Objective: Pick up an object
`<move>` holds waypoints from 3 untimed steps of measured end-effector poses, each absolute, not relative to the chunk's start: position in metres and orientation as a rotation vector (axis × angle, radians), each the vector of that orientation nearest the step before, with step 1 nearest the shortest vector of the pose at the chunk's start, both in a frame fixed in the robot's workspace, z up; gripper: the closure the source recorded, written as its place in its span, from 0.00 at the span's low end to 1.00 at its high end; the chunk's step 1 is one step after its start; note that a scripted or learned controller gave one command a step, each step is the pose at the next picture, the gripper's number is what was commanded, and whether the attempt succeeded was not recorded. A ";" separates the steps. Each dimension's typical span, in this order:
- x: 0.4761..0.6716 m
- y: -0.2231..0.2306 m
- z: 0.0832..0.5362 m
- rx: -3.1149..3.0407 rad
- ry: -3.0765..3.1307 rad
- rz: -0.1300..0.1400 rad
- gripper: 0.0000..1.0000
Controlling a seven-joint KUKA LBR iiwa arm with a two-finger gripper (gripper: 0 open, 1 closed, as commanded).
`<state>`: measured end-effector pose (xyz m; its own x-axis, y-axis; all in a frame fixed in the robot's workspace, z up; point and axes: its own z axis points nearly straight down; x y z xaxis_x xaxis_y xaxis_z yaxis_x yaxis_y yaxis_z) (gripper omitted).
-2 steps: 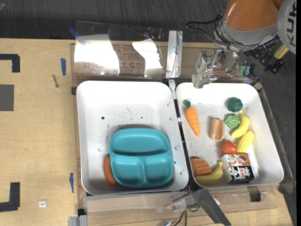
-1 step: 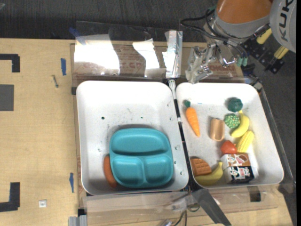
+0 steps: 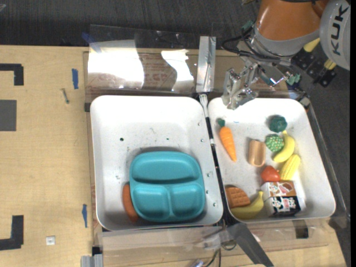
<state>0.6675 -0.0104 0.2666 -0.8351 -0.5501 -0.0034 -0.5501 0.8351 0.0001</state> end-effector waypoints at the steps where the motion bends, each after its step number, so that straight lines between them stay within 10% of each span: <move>1: 0.658 0.007 0.294 -1.037 2.953 -0.002 1.00; 3: 0.667 0.024 0.310 -1.479 2.768 0.002 1.00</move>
